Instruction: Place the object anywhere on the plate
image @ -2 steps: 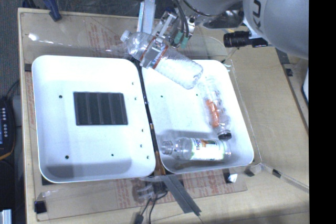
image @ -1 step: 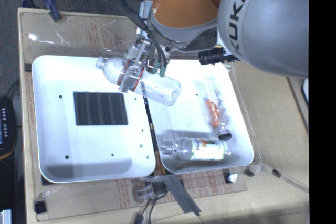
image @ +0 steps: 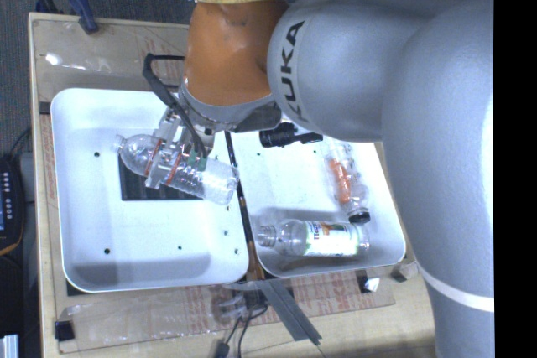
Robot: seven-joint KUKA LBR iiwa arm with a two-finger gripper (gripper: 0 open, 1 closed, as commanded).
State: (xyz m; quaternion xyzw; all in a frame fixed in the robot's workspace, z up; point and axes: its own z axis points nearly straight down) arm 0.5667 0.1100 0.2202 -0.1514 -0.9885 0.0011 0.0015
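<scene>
Because the bulky grey arm (image: pixel 369 54) covers the far right of the counter (image: pixel 126 319), the right bin (image: pixel 382 260) is partly hidden. The tool (image: pixel 172 151) hangs over the left bin (image: pixel 75 180), gripping a clear, ribbed plastic bottle (image: pixel 168 163) lying above the dark square plate (image: pixel 134 184). Two more bottles lie in the right bin.
</scene>
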